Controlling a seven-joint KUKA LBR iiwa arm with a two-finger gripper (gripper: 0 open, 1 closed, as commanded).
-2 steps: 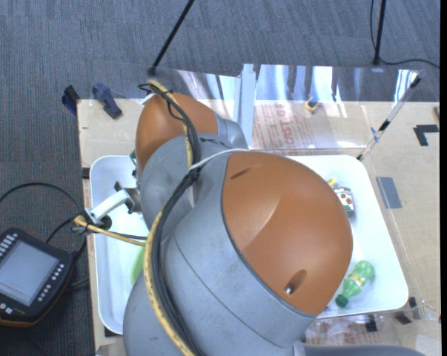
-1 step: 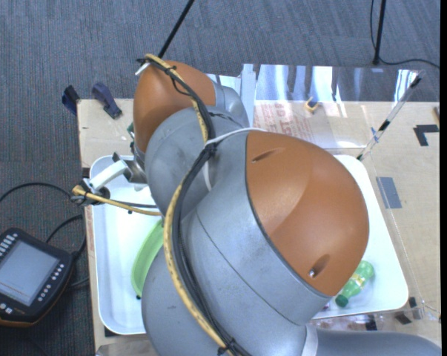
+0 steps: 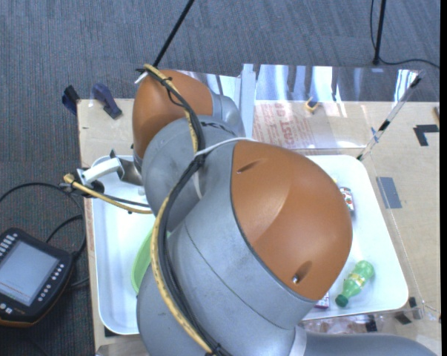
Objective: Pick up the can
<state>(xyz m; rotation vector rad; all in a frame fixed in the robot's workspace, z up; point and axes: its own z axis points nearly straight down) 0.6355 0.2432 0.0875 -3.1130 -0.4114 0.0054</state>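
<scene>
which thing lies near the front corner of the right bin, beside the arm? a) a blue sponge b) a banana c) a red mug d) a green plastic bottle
d: a green bottle lies on its side on the white floor of the right bin, just clear of the arm.

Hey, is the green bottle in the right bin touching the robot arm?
Apart. In the camera view, the green bottle lies on the right bin floor, with a strip of bare white floor showing between it and the arm.

Faint red lettering on the clear panel (image 3: pixel 293 124) cannot be read.
</scene>
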